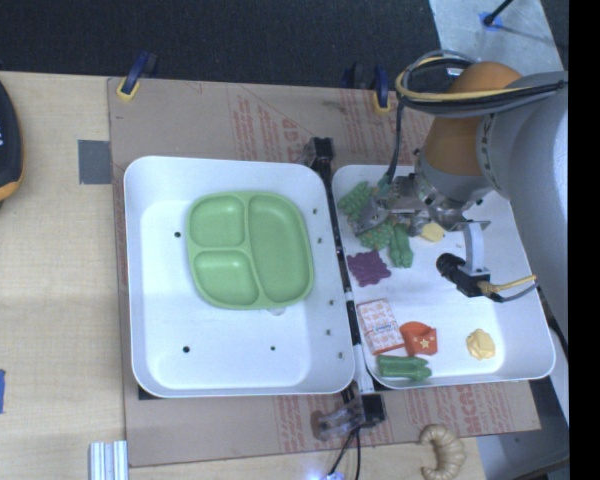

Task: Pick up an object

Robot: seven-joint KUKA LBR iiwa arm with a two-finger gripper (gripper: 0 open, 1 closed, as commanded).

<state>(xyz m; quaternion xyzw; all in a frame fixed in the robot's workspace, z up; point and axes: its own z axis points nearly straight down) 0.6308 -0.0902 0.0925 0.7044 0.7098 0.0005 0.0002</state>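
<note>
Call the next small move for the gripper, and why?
Probably a short descent, then close: the gripper sits low in the right bin right over the green toy pieces, the nearest target. Its grip state can't be read here.

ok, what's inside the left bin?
Just a green divided plate lying flat in the left bin; its three compartments hold nothing. Whatever lies under the plate is covered.
</note>
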